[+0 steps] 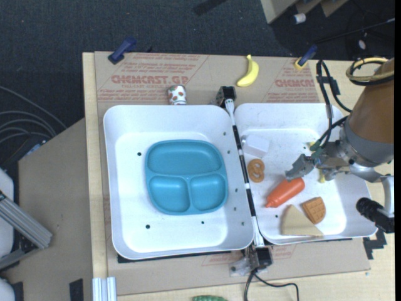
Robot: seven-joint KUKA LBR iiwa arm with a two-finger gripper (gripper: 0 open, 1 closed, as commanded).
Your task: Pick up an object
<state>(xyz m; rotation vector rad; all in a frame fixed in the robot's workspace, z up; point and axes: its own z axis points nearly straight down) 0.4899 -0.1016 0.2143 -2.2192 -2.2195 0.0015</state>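
So from where I'm standing the arm (pixel 369 121) is reaching in over the right bin (pixel 282 115) and the gripper (pixel 305 165) is hanging low right above the top end of the toy carrot (pixel 286 192). The fingers (pixel 299 166) look spread a bit, one dark tip poking out toward the carrot's upper end, and there's nothing between them that I can see, so I'd call it released and empty-handed. Can't really tell if a tip is touching the carrot or just above it.

The right bin is where all the candidates are: the orange carrot lying on a slant in the middle, a little pretzel (pixel 255 170) just left of it near the bin wall, a brown bread-looking chunk (pixel 314 209) to the lower right, and a pale wedge (pixel 296 223), maybe cheese, along the bottom edge. The left bin (pixel 122 168) has a blue divided plate (pixel 186 175) sitting in it, well away from the gripper.

My read: this is the approach/pre-grasp step, nothing picked yet. The carrot looks like the target. Next it'd need to drop so the fingers straddle the carrot across its narrow width, close, then lift straight up. The carrot is rounded and tapered, so a grab near the tip could squirt it out sideways toward the bread chunk.
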